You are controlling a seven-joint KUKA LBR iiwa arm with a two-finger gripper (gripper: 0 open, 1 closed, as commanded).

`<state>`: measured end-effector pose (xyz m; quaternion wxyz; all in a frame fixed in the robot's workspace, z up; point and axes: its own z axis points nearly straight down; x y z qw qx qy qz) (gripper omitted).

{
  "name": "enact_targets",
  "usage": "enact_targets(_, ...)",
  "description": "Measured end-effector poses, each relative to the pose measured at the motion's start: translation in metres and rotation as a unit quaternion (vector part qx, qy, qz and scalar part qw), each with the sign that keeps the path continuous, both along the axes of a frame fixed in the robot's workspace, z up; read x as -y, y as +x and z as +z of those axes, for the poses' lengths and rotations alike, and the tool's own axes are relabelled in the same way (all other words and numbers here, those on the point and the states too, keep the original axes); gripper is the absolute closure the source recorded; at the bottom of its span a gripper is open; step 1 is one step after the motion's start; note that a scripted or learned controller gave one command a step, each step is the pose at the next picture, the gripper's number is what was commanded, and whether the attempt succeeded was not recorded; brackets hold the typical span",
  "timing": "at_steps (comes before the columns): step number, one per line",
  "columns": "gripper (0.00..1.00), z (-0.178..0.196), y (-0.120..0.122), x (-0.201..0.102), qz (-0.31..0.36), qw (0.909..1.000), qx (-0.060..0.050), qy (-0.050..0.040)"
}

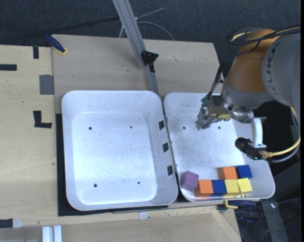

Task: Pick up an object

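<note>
Six blocks (pixel 220 181) cluster at the right bin's (pixel 192 105) near edge | my gripper (pixel 204 121) hangs above the far half, well apart, holding nothing; spread: cannot tell | step: approach | next: travel nearer, descend on one block.

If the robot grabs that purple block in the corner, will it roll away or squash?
The purple block looks flat-sided, so it probably slides rather than rolls. Its crisp edges suggest it is stiff. It sits tilted by the right bin's wall, beside an orange block, so it may be awkward to grip.
</note>
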<state>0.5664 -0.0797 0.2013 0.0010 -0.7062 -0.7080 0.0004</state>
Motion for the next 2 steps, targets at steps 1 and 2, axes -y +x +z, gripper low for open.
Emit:
enact_targets(1,1.00,-0.086,0.000,0.010,-0.002,1.0000,-0.004,-0.0005)
enact_targets(2,1.00,0.116,-0.016,-0.049,0.001,1.0000,0.005,-0.0003)
